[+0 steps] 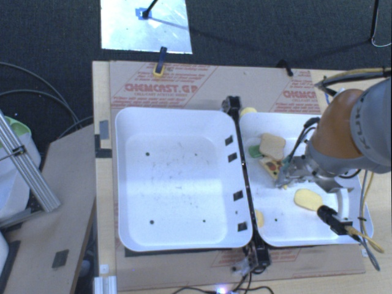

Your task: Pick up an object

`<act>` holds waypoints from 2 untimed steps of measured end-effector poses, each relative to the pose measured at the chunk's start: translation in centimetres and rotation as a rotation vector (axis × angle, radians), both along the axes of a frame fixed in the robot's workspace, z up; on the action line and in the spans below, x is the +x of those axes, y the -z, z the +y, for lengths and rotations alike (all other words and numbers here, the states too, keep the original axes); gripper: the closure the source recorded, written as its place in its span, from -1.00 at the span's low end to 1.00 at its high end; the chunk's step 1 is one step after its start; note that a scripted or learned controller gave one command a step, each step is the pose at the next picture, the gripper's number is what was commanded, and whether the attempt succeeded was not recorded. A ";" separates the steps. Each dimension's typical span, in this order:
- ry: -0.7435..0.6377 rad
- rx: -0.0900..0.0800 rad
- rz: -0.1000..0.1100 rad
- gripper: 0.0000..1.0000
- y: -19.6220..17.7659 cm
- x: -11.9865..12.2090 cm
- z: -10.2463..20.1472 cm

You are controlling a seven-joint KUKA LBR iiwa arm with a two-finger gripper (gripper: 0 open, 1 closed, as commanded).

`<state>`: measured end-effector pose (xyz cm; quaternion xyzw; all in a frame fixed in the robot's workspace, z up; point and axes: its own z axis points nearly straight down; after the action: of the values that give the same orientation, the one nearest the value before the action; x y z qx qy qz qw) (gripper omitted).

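Your gripper (283,179) sits low in the right bin (294,234), its tips down among the objects; whether it grips anything, you cannot tell. Just beside it lies a yellow-and-red flat piece (270,165), with a tan block (272,145) above and a yellow oval (307,198) below. They look light, probably soft and smooth; take the oval across its narrow width.

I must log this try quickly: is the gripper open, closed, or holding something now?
Gripper: cannot be told; it is low in the right bin, beside the tan block.
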<state>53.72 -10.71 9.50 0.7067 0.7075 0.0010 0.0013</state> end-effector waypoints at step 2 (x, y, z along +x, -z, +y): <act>-0.004 -0.001 -0.002 -1.00 1.0 4.9 -0.9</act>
<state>58.61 -11.66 8.49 0.7055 0.7087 0.0016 0.0025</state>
